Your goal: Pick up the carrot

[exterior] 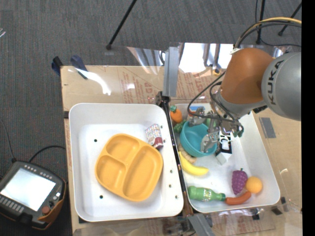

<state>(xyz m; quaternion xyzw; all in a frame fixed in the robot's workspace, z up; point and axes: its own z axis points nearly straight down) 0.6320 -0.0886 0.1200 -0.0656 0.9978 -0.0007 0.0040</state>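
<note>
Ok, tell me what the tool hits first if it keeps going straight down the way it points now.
Most likely the teal bowl: the tool hangs over the bowl's right rim, pointing down. Depth is hard to judge from this slanted view. The carrot lies further left, by the bin corner, off that line.

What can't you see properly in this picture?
- Small orange carrot, camera view: too small, tucked in the bin corner beside the teal plastic bowl.
- End effector, camera view: the arm's metal parts clutter it, grip unclear.
- Small printed can: label too small to read.

Bright, sharp; glare on bench [123, 82] sheet, perhaps overhead.
</note>
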